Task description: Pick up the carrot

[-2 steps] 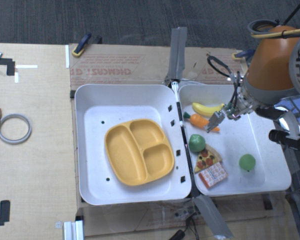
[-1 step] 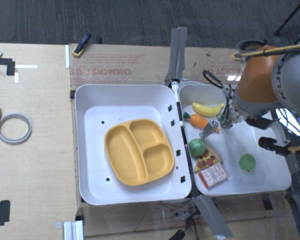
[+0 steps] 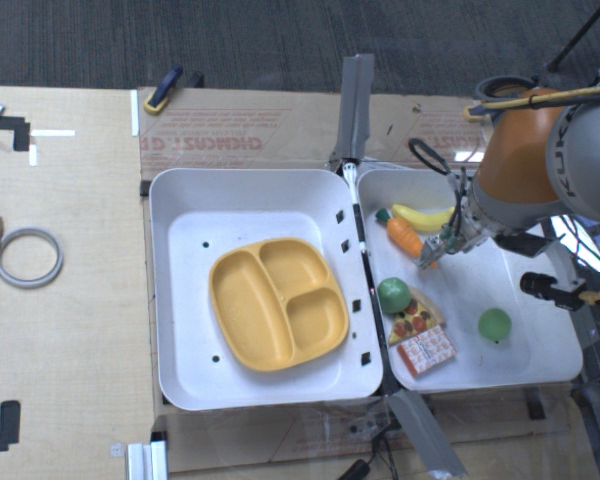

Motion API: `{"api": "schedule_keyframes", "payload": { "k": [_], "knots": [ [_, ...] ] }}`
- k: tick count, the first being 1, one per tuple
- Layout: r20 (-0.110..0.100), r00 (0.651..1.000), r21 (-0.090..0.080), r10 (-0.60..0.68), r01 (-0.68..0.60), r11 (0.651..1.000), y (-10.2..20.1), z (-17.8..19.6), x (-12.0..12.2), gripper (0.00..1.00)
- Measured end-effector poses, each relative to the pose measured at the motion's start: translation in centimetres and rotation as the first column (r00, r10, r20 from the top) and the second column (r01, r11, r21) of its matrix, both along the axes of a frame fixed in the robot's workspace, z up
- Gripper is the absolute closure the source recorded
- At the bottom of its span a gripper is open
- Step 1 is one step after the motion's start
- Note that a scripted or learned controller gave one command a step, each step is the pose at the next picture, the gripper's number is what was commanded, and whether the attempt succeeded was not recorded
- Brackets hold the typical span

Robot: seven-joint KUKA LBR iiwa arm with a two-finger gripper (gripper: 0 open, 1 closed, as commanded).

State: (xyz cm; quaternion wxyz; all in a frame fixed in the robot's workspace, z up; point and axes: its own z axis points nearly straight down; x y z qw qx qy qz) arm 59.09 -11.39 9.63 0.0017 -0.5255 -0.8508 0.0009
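Two white bins [image 3: 170, 298] on tan bench [image 3: 60, 348]; carrot [image 3: 404, 237] touching gripper [image 3: 435, 253], whose grip state cannot be told.

The gripper [image 3: 438, 251] sits at the carrot's [image 3: 404, 236] right end near the right bin's [image 3: 540, 373] back-left corner, seemingly touching it; a banana [image 3: 420, 216] lies just behind.

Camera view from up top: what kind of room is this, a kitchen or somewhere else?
Probably a robot lab, not a kitchen: a robot arm reaches over two white bins holding toy food like a carrot, on a cardboard-covered bench.
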Motion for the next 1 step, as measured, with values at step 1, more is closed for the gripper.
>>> {"api": "schedule_keyframes", "payload": {
  "k": [1],
  "knots": [
    [0.002,0.975,0.000,0.222,-0.222,0.975,4.01,9.28,-1.05,1.00]
  ]
}}
